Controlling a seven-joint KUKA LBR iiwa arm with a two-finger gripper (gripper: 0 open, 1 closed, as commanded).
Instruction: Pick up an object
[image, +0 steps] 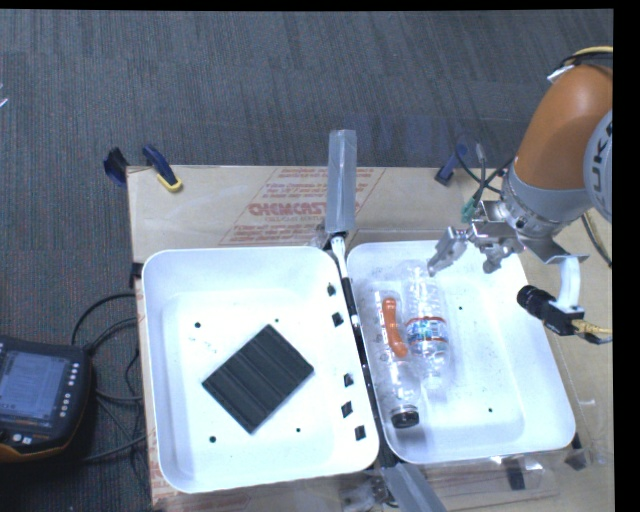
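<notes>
In the right bin (510, 420) lie a clear plastic water bottle (428, 325) with a blue and red label, an orange tool-like piece (392, 325) beside it, and a second clear bottle with a black cap (400, 392) nearer the front. A dark ribbed rectangular pad (258, 377) lies in the left bin (175, 300). My gripper (466, 252) hangs over the back edge of the right bin, above and behind the water bottle's top, with its fingers spread and nothing between them.
A grey upright post (342, 185) stands at the back between the bins. Blue and yellow clamps (160, 168) sit on the cardboard backing. A pendant (35, 395) rests on the floor at left. A black sensor (545, 305) juts from the arm over the right bin.
</notes>
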